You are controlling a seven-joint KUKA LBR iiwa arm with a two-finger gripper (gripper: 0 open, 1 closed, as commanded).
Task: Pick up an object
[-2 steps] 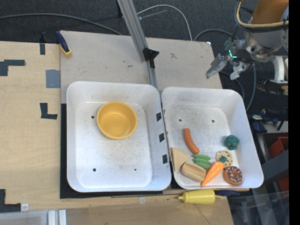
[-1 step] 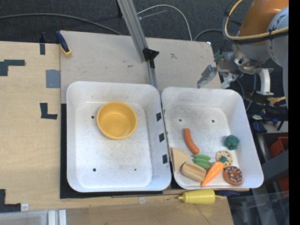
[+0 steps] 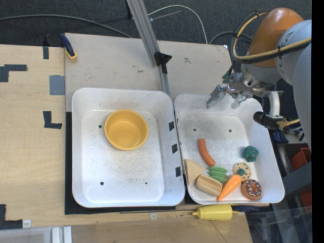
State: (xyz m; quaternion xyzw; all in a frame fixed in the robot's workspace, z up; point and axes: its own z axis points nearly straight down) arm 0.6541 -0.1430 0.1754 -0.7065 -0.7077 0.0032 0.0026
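Gripper [image 3: 226,99] hung over the far rim of the right bin [image 3: 268,151], fingers spread apart, nothing between them. Below it, toward the camera: sausage [image 3: 206,152]. Farther down, clustered at the near edge: cheese wedge [image 3: 191,169], green pea pod [image 3: 218,174], bread roll [image 3: 208,185], carrot [image 3: 229,186], cookie [image 3: 242,169], donut [image 3: 251,189]. Down and to its right: broccoli [image 3: 249,153]. Well off to its left, in the left bin [image 3: 86,151]: yellow bowl [image 3: 126,129].

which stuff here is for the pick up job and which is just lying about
For the job: gripper, hot dog, broccoli, carrot, donut, bread roll.
Lying about: yellow bowl, mustard bottle, clamp.
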